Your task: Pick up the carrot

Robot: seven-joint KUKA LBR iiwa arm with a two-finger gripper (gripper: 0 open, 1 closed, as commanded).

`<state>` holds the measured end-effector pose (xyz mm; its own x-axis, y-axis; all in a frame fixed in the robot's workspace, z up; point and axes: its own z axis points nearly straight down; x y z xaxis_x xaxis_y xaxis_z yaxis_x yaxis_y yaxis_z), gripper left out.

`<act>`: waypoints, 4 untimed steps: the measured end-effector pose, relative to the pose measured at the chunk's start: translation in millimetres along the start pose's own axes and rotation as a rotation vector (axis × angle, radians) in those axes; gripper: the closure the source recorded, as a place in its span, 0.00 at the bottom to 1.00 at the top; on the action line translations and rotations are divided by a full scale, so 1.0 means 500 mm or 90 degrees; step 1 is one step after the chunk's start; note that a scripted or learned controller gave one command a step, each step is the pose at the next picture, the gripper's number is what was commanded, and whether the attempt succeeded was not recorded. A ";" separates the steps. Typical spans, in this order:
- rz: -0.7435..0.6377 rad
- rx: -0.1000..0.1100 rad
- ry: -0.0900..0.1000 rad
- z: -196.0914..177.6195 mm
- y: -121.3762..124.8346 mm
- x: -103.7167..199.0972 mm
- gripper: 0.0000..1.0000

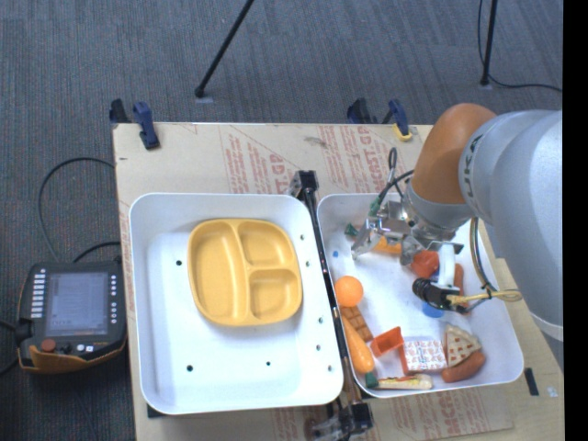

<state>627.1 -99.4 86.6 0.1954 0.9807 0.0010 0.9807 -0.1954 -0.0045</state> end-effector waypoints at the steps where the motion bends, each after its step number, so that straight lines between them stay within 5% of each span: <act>1: 0.002 0.000 0.001 -0.021 0.001 -0.001 1.00; 2: -0.254 -0.001 0.000 -0.001 -0.114 -0.006 1.00; 3: -0.136 -0.003 -0.001 -0.203 -0.098 0.032 1.00; 4: -0.135 -0.002 0.000 -0.201 -0.099 0.031 0.00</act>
<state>581.8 -74.5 187.4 -0.0159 0.9999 0.0010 0.9999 0.0159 -0.0016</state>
